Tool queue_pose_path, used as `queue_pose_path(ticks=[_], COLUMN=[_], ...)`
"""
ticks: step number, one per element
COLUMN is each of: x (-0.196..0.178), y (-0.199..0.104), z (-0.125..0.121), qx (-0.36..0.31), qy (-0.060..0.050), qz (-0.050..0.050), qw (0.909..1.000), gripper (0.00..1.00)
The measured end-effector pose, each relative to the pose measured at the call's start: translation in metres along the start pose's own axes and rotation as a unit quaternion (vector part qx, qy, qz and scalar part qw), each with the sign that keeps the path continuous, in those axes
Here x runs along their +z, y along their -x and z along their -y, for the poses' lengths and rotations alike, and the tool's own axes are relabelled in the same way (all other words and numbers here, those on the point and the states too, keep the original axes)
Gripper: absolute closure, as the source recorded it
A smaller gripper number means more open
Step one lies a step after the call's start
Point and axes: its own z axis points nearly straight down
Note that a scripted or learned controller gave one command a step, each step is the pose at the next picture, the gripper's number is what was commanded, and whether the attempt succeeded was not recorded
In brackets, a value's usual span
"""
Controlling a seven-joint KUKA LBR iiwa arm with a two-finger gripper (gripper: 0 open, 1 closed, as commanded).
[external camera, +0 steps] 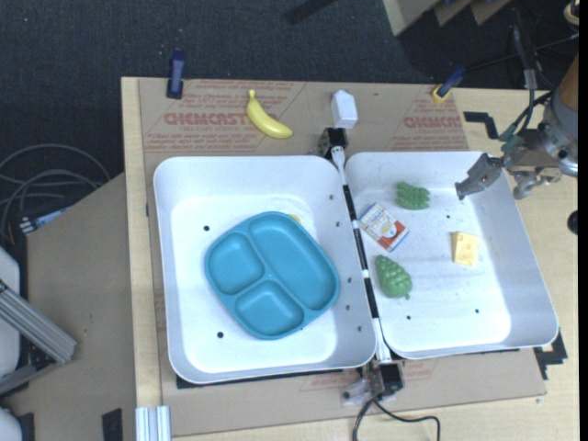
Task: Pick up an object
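Observation:
The right bin [514, 301] holds a small green toy [412, 196] near its back, a second green toy [393, 277] by the divider, a small white and red carton [383, 227] and a yellow block [466, 248]. My gripper [501, 178] hangs over the bin's back right edge, open, with one finger [475, 177] pointing left and down and the other finger [525, 184] to its right. Nothing sits between them. It is right of the back green toy and above the yellow block.
A blue three-compartment tray [269, 274] lies in the left bin [184, 200]. A yellow banana [265, 118] rests on the cardboard behind the left bin. A white clip [344, 108] and a black fitting sit at the divider's back end.

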Motion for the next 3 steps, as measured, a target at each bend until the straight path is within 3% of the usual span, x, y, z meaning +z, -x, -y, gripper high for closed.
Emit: queue_pose_path(ticks=[1,2,3], x=[0.130,0.193,0.192], y=[-0.020,-0.040,-0.029], z=[-0.044,-0.101,-0.096], qx=[0.000,0.000,0.000], qy=[-0.002,0.000,0.000], qz=[0.000,0.000,0.000], qw=[1.0000,1.0000,1.0000], gripper=[0.00,0.00,0.00])
